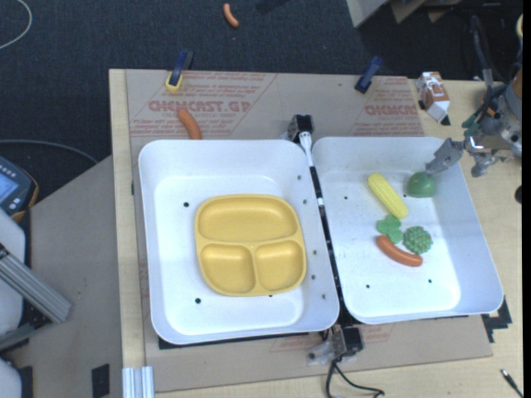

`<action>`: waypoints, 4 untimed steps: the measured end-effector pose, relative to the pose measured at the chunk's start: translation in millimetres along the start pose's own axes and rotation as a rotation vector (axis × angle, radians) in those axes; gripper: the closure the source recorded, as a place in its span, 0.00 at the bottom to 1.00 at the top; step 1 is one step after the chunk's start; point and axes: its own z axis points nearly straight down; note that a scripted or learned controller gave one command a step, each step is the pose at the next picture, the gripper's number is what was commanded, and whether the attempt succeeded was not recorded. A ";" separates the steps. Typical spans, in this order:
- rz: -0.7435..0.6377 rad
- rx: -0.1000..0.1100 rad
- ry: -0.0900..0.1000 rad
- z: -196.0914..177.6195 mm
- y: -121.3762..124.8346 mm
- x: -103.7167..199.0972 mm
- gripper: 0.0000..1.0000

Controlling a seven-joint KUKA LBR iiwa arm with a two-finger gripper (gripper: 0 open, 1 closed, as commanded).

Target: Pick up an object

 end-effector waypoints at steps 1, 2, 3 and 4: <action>-0.002 -0.001 0.000 47.3 2.8 8.3 0.00; -0.002 -0.002 -0.001 93.3 9.0 4.5 0.00; -0.001 -0.002 0.000 133.2 8.9 5.5 0.00; -0.001 -0.009 -0.003 119.4 10.4 5.0 1.00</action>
